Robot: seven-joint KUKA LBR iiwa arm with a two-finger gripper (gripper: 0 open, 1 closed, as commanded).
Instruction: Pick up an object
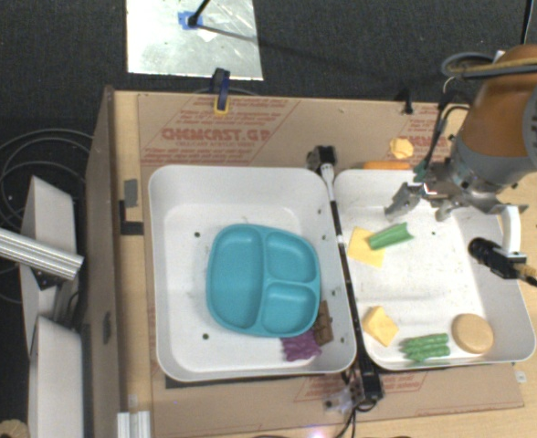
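While the claw (422, 201) hangs spread, a smooth green cylinder (390, 236) lies below — across a flat yellow slab (365, 249).

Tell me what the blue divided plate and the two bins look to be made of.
Blue divided plate: likely molded plastic, matte with soft sheen, rounded compartment ridges. Left bin and right bin: probably thin formed plastic, smooth white, rounded corners and rolled rims; coated metal can't be ruled out.

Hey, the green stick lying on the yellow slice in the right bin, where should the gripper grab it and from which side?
Probably at mid-length, coming straight down from above. The green stick is long and narrow and lies flat on the yellow slice, slanting up toward the right, so the gripper should close across its short width, fingers on its two long sides.
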